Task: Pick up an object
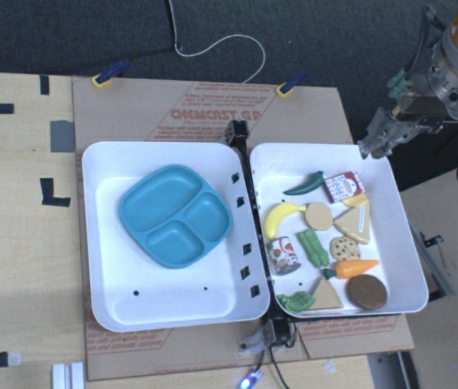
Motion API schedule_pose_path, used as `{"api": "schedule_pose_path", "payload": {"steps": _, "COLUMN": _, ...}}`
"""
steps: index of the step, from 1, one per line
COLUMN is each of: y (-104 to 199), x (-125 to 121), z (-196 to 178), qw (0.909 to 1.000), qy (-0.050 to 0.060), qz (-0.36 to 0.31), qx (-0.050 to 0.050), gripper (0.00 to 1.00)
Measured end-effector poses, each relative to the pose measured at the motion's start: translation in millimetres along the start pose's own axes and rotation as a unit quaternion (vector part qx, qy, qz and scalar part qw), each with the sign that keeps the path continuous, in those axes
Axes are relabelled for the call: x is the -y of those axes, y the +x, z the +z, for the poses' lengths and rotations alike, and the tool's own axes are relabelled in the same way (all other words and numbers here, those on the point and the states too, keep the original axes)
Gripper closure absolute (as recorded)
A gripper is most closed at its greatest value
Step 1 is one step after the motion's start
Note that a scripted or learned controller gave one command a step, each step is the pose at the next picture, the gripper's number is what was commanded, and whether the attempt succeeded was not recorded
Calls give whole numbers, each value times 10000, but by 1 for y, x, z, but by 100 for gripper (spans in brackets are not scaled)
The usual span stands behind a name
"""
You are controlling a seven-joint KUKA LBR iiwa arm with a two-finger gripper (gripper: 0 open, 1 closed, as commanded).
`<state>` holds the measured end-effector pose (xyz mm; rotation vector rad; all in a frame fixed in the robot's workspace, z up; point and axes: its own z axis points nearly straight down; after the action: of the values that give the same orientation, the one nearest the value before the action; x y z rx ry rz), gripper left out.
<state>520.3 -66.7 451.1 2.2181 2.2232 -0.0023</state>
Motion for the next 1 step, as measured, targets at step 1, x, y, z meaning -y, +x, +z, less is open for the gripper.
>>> {"api": "schedule_pose_path", "payload": {"steps": 1, "y": 90, "x": 27, "z": -90, "qw": 10000, "qy": -48, "qz": -47, "qx": -22, "gripper": 100}}
